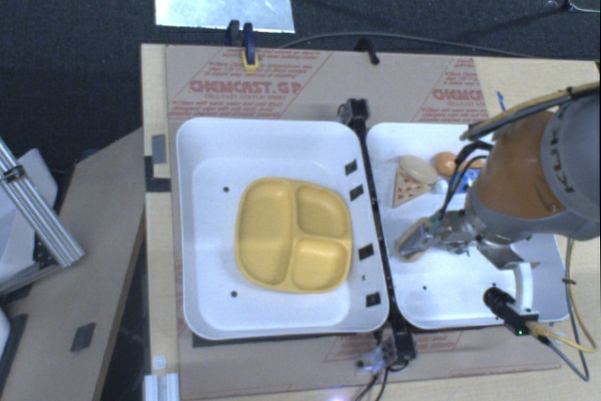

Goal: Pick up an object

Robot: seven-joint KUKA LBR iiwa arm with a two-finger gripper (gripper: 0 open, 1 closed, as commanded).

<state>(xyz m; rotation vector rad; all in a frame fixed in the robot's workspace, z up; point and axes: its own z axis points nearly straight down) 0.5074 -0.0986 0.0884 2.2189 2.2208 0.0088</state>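
The end effector [413, 241] hangs low over the right bin [441, 305], and whether it is spread or pressed together cannot be told. Beyond it lie a pizza-slice toy [410, 180] and an orange object [444, 164]. A yellow divided tray [293, 235] sits in the left bin [211, 202] on the worktop [310, 80].

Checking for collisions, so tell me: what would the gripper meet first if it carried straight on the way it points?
The gripper points left, low over the right bin. Straight on, it would likely meet the bin's left wall first, then the left bin with the yellow tray. Depth is uncertain.
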